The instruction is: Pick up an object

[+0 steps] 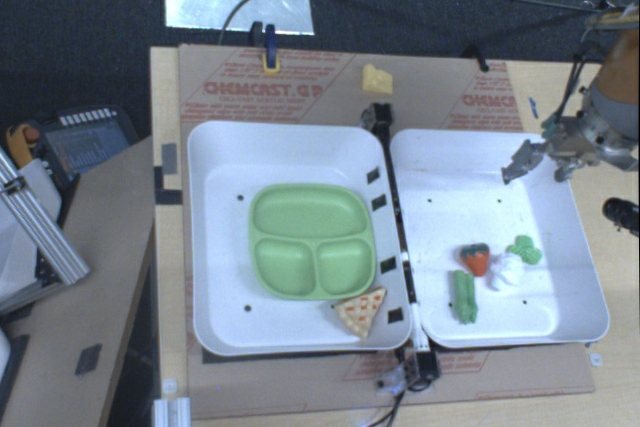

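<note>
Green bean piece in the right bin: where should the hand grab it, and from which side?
Probably across the middle of the green bean piece, coming straight down. It lies flat and long, running toward the bin's front wall, with the orange toy crowding its far end.

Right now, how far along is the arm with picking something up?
Nothing looks picked up yet. The gripper hangs open over the right bin, near its upper right edge, with nothing between its fingers. The toy vegetables lie toward the bin's front. Left to do: move over one, descend, close and lift.
</note>
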